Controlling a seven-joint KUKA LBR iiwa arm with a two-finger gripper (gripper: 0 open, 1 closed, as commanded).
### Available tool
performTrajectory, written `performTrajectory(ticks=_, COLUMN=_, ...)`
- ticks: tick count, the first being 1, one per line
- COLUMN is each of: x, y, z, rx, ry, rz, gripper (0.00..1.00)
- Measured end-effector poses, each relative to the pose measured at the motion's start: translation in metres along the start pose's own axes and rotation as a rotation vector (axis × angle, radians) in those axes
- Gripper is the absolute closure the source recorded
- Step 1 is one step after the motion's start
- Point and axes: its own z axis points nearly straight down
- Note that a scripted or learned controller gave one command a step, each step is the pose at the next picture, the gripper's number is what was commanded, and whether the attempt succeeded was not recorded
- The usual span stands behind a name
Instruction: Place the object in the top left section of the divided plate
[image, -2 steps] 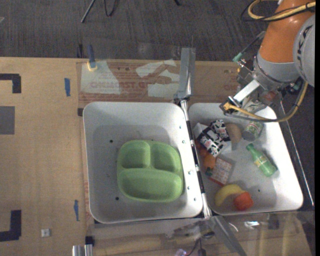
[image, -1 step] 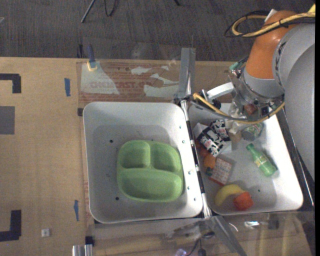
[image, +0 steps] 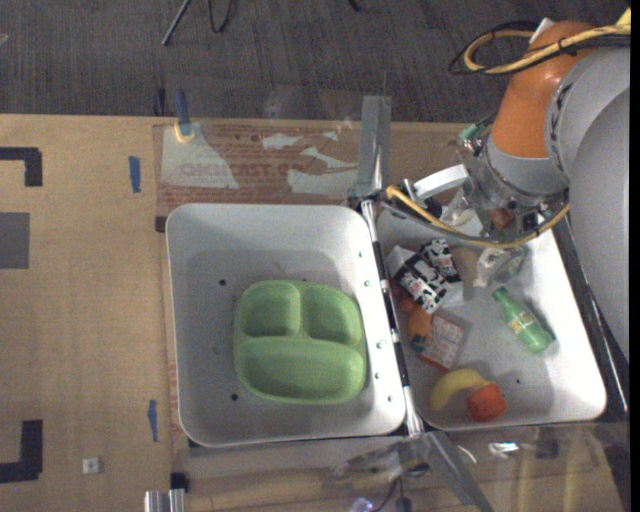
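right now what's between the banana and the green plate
In the camera view, the two bins' white walls stand between the banana and the green plate. Bare bin floor lies on either side of them.

I judge this to be a robotics lab or test cell. My arm (image: 570, 110), grey with an orange band and loose yellow cabling, works over a plywood bench (image: 80, 320) marked with blue tape tabs (image: 134, 172) and black squares (image: 22, 165). Two shallow white bins (image: 190, 300) sit side by side on it. Grey carpet (image: 300, 50) lies beyond the bench's far edge.
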Motion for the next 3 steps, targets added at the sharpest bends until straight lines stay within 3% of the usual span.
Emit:
performTrajectory(ticks=1, x=0.023, y=-0.022, z=-0.070, rx=-0.004, ry=0.005, rz=0.129, gripper=0.00)
performTrajectory(ticks=2, x=0.023, y=-0.021, z=-0.079, rx=-0.004, ry=0.005, rz=0.131, gripper=1.00)
performTrajectory(ticks=3, x=-0.014, y=0.078, z=-0.059, rx=-0.002, ry=0.000, rz=0.033, gripper=1.00)
